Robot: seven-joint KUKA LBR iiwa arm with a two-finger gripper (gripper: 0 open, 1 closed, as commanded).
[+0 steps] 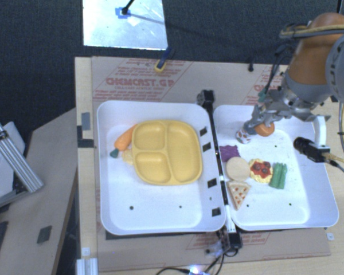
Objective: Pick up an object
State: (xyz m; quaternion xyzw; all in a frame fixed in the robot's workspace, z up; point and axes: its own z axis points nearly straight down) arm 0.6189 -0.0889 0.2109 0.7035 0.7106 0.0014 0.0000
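Dark carpet surrounds a worktop (57, 153) bearing two white bins. Over the right bin's (318, 208) far half, the gripper (255, 128) reaches down beside a small orange toy (265, 129) that lies just at its tip; whether the jaws are parted or closed on anything, I cannot tell. That toy looks like light, rigid plastic, smooth and apt to slip, so pinching across its round middle seems best. Nearby lie one purple piece (229, 152), one round bun (238, 168), one pizza slice (238, 192), one red-and-yellow piece (261, 171) and one green vegetable (278, 175). The left bin (112, 211) holds one yellow divided plate (166, 152) and one carrot (125, 137).
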